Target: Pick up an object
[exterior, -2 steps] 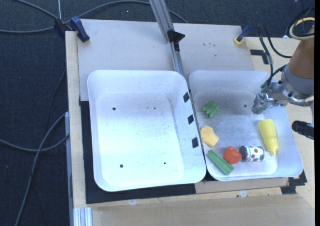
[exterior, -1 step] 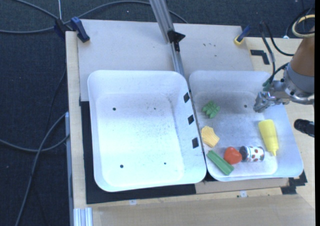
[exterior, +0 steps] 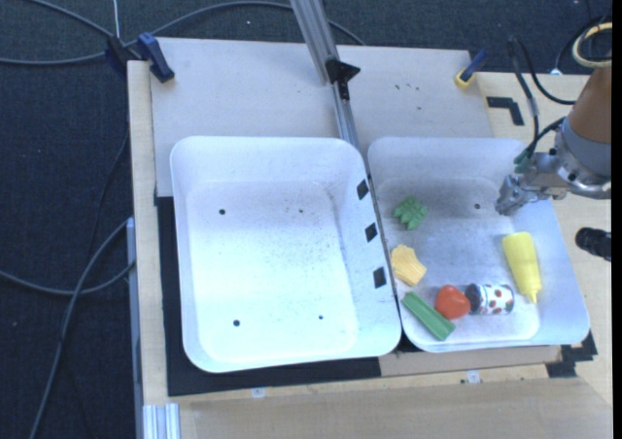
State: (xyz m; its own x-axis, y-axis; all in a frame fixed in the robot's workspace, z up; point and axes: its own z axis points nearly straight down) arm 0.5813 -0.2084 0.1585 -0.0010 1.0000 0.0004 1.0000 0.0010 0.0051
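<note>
Pincer hangs low over right bin, above yellow bottle

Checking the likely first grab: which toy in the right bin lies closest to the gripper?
The yellow bottle-shaped toy, just below the gripper by the bin's right wall; the other toys lie farther left.

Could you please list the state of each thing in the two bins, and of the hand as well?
Hand: low over right bin, nothing seen held.
Yellow bottle: lying flat.
Can: on its side, against red piece.
Green block: lying flat.
Green toy: apart from the rest.
Yellow toy: by bin's left wall.
</note>
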